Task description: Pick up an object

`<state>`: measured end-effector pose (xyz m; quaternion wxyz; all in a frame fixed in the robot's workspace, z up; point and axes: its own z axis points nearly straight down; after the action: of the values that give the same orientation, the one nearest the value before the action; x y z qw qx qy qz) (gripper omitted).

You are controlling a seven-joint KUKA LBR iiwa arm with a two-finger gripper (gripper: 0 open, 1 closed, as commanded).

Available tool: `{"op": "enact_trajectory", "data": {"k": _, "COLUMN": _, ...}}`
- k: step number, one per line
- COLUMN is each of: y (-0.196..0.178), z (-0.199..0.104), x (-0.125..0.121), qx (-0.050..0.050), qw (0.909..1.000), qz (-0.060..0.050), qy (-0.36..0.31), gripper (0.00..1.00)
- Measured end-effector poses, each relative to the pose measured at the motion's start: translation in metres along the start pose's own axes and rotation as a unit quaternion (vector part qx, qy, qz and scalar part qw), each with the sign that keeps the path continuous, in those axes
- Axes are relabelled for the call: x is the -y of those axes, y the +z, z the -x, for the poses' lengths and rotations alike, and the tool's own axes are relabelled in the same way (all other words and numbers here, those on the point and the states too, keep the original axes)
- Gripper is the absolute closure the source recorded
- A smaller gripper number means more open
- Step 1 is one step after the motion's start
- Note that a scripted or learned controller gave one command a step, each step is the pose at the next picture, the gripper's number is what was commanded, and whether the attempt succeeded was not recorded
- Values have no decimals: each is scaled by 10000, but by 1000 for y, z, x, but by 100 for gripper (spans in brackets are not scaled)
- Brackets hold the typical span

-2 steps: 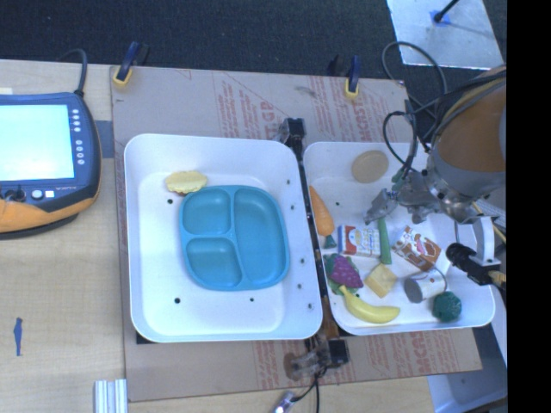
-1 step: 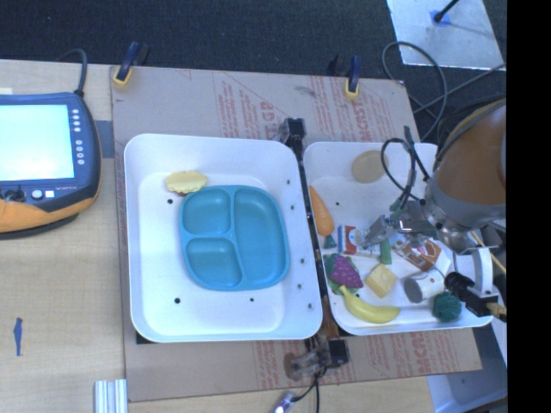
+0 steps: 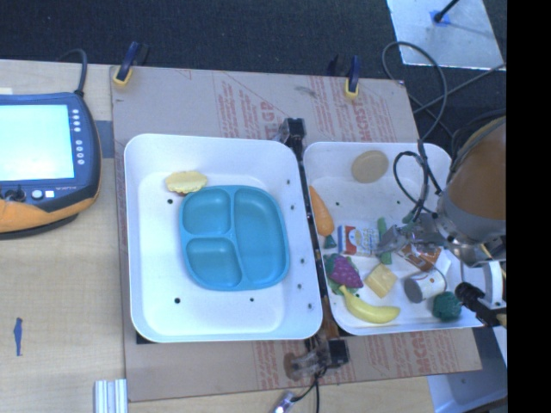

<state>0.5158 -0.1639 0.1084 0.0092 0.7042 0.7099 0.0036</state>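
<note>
While the claw hangs low over the right bin, likely to grab among its crowded banana, grapes, carrot and cheese wedge, its state is unclear; the left bin holds a blue divided plate and a yellow piece.

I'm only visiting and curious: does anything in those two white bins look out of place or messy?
Mildly. The right bin is crowded with toy food: a banana, purple grapes, a carrot leaning on its left wall. The left bin has just a blue divided plate, with a yellow piece beside it.
</note>
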Motion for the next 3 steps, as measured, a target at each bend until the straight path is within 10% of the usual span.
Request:
{"op": "enact_trajectory", "data": {"k": 1, "y": -11, "z": 4, "x": 0, "qx": 34, "qw": 10000, "qz": 3, "qy": 5, "gripper": 100}}
{"op": "enact_trajectory", "data": {"k": 2, "y": -11, "z": 4, "x": 0, "qx": 34, "qw": 10000, "qz": 1, "qy": 7, "gripper": 0}}
{"op": "enact_trajectory", "data": {"k": 3, "y": 18, "z": -10, "x": -42, "qx": -33, "qw": 9999, "qz": -108, "qy": 8, "gripper": 0}}
